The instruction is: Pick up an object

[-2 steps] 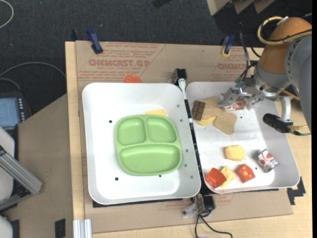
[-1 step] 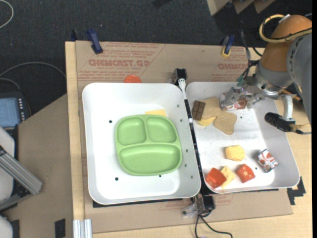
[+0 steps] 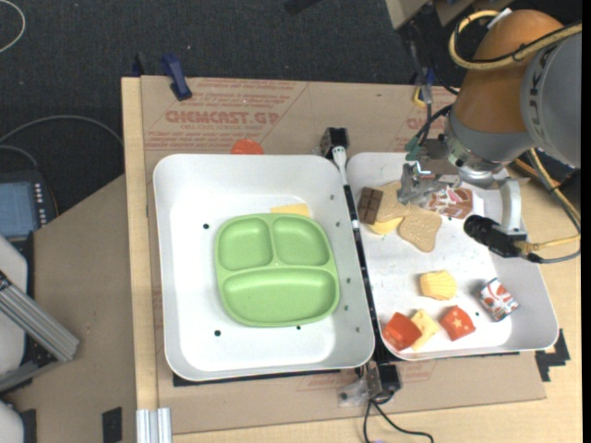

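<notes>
Dark floor around a cardboard-topped bench [image 3: 231,109] with two white bins. From my remote seat, left to right: the left bin [image 3: 185,321] holds a green tray [image 3: 275,270] with three compartments, and a pale yellow piece [image 3: 292,210] sits just behind its far edge.

The right bin [image 3: 531,326] has the loose items. A brown block [image 3: 370,205] lies near its left wall. A tan toast piece [image 3: 421,230] is just beside it. A yellow chunk [image 3: 438,285] sits mid-bin. Near the front are a red piece [image 3: 401,330], a small yellow bit [image 3: 425,324] touching it, a red cube [image 3: 457,322] and a red-white wrapper [image 3: 497,298].

The gripper [image 3: 417,189] is low over the bin's far end, just above the toast and next to a red-white pack [image 3: 454,201]. I cannot tell from here if it has anything.

My read: approach stage, nothing visibly lifted. Likely target is the toast or the pack. Grasp and lift are left.
</notes>
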Tool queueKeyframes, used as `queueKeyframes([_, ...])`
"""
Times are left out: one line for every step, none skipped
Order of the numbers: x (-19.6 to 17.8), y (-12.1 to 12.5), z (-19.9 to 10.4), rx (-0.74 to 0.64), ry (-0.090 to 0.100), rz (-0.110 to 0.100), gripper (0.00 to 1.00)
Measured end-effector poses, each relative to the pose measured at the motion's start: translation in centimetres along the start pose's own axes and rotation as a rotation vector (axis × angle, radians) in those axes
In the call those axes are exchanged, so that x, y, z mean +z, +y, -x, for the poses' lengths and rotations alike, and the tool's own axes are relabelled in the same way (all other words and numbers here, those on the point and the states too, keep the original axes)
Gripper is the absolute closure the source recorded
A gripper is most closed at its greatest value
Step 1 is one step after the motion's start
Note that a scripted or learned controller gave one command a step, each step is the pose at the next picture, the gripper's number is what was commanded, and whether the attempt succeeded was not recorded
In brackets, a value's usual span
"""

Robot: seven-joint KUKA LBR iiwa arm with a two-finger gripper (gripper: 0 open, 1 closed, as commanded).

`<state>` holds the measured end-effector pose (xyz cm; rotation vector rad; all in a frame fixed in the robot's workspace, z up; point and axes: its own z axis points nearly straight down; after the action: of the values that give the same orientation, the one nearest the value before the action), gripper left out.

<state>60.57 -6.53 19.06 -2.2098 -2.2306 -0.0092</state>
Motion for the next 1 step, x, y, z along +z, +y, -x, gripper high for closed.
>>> queueKeyframes([0.05,1.13,6.98,0.014,-0.009,0.001,1.00])
